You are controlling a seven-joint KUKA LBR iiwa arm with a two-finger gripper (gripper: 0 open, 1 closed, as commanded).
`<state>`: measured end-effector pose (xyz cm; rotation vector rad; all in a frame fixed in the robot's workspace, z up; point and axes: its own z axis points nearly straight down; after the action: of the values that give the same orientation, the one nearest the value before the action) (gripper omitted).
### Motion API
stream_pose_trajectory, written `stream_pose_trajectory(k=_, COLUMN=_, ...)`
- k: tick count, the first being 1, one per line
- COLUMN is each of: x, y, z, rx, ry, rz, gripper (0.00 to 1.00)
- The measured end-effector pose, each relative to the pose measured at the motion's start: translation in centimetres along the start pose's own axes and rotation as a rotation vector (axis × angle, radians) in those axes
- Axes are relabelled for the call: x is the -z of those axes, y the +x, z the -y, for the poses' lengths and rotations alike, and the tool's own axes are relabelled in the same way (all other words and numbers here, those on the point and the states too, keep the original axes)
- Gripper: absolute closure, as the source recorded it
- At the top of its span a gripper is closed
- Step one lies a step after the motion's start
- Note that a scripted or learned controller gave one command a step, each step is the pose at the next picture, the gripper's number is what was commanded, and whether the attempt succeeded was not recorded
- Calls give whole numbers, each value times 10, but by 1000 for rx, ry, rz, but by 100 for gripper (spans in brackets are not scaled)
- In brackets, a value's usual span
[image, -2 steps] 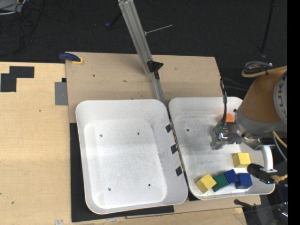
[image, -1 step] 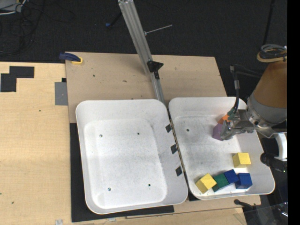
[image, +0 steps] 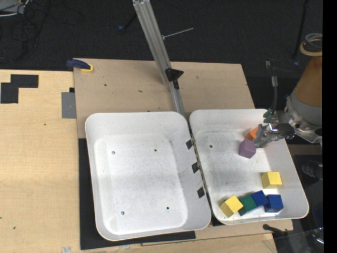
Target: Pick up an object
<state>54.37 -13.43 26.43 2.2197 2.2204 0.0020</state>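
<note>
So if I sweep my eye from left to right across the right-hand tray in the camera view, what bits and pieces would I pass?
Yellow block at the near edge → green block → purple block, farther back → blue blocks → yellow block.

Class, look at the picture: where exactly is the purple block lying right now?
The purple block lies in the right-hand bin, toward its far right side, just below-left of the gripper and beside an orange block. It lies well apart from the cluster of blocks at the bin's near edge.
</note>
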Motion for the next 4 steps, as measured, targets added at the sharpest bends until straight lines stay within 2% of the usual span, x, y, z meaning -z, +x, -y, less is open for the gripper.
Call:
stream_pose_trajectory(k=2, x=-16, y=104, z=-20, rx=4, ry=7, rz=-3, gripper=100)
stream_pose_trajectory(k=4, x=-24, y=202, z=-2, rx=5, ry=6, rz=-2, gripper=100)
